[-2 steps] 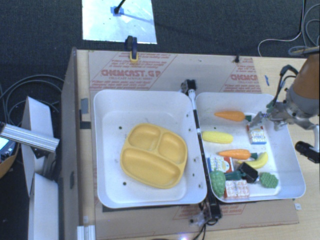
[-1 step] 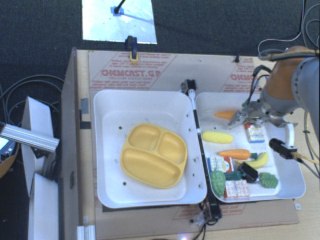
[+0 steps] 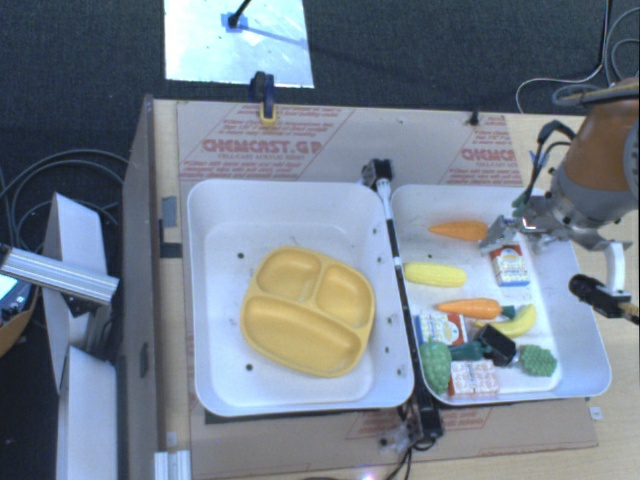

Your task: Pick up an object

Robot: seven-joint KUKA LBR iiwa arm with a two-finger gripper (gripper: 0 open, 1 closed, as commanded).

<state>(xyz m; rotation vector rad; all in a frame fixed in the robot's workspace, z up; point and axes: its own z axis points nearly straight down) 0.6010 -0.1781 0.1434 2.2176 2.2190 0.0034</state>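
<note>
You are looking down on a tabletop [image 3: 300, 133] covered by a brown printed sheet, set on dark carpet, with a shiny metal plate [image 3: 237, 28] lying on the floor beyond its far edge. Take the black divider clamp [image 3: 378, 173] between the two bins as your landmark. To its left sits the left bin [image 3: 215, 218], which holds a yellow sectioned plate [image 3: 308, 308]. To its right sits the right bin [image 3: 585, 368], crowded with toy food.

Just right of the clamp and a little nearer you lies an orange carrot [image 3: 458, 231]; nearer still is a corn cob [image 3: 434, 274], then a second carrot [image 3: 470, 308] beside a banana [image 3: 520, 318]. A small red and white carton [image 3: 510, 265] lies between the first carrot and the banana. Toward the bin's near edge you see a black block [image 3: 495, 343], a green broccoli piece [image 3: 538, 360], a leafy green piece [image 3: 435, 361] and a printed box [image 3: 472, 377].

The end effector [image 3: 512, 226] hangs over the right bin's far part, well to the right of the clamp, just beside the tip of the first carrot and just above the carton. You cannot tell from here whether it is open or closed, and nothing is seen held in it. Cables [image 3: 40, 183] and a white frame [image 3: 75, 258] lie off the tabletop, far left of the clamp.
</note>
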